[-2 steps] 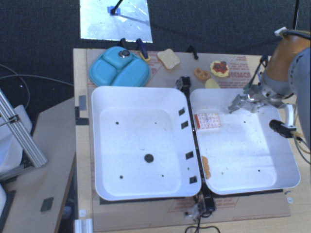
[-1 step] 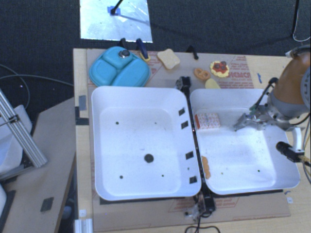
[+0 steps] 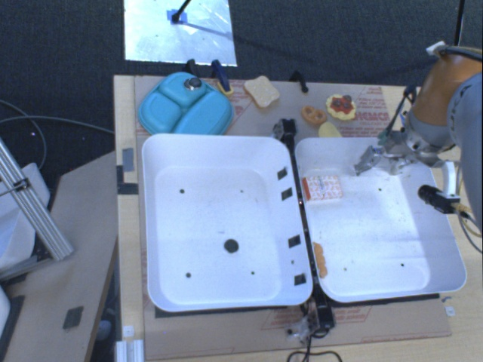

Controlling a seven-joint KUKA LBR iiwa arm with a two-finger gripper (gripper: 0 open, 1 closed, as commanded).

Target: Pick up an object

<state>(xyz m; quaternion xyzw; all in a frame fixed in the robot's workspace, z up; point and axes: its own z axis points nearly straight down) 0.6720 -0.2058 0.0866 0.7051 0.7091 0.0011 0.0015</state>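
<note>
In the right bin (image 3: 423, 277), a small flat box with a red and white pattern (image 3: 322, 188) lies near the left wall. An orange-brown piece (image 3: 320, 259) rests against that same wall, closer to the front. A small dark disc (image 3: 231, 245) sits on the floor of the left bin (image 3: 173, 202). My gripper (image 3: 367, 163) hangs over the back of the right bin, to the right of the patterned box and apart from it, with nothing seen in it. The arm's orange band (image 3: 445, 81) rises behind it.
Behind the bins lie a blue divided dish (image 3: 185, 105), a toast slice (image 3: 262, 91), a small orange piece (image 3: 313, 114), a tart with red topping (image 3: 341, 106) and a yellow piece (image 3: 329, 130). A black part (image 3: 436, 197) juts over the right bin's right side.
</note>
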